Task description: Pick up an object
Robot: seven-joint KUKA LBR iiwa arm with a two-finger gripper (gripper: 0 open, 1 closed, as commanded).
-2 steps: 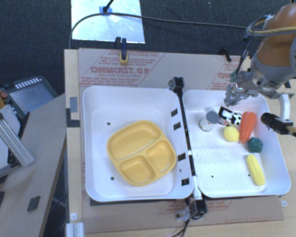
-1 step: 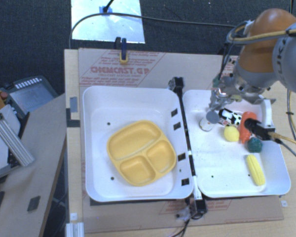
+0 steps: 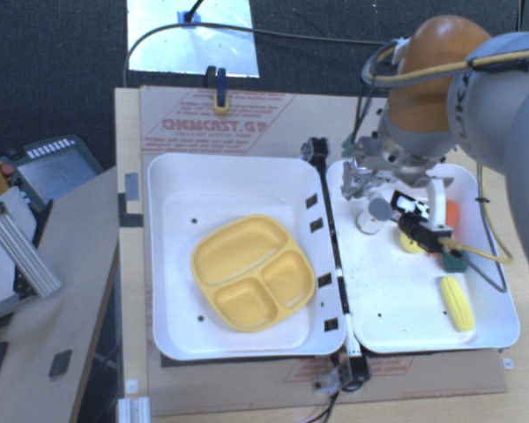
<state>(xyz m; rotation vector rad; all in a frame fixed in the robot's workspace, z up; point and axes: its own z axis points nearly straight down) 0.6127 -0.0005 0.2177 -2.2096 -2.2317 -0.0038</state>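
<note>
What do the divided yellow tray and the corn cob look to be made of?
Divided yellow tray: likely moulded plastic, smooth with a soft sheen and rounded compartment walls. Corn cob: probably toy plastic or rubber, uniform yellow with regular kernel ridges; too small to be sure.

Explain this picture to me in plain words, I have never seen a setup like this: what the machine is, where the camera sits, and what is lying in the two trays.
One camera looks down at a slant on a bench. The grey robot arm with the orange band reaches in from the right. Its gripper hangs low over the right bin. That bin holds a yellow toy corn cob, a small white piece and some small items I cannot name. The left bin holds a yellow divided plate.
</note>
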